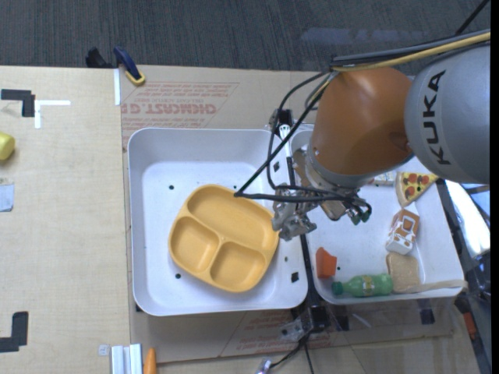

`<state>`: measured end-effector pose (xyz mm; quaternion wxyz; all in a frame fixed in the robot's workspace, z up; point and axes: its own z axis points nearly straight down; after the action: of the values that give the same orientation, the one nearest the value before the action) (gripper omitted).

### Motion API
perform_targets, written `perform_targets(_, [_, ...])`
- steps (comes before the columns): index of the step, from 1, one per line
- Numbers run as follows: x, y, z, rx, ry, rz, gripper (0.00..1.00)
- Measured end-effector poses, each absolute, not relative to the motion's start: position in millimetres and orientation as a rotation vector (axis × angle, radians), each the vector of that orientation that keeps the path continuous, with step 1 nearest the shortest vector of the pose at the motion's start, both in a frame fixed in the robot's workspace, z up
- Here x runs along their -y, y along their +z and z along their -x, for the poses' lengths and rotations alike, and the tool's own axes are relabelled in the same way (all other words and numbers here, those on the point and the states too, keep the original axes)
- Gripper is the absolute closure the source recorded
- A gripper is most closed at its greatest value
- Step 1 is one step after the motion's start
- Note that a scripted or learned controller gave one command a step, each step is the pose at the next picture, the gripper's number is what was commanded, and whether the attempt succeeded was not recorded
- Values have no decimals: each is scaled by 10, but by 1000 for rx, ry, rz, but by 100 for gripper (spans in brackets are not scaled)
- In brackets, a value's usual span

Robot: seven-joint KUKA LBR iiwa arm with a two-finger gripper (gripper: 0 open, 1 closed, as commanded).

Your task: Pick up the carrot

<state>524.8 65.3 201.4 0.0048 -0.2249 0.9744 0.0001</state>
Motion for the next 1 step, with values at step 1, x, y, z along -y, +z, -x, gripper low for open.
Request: perform_targets(1, [-654, 2014, -5247, -3052, 0, 704, 0])
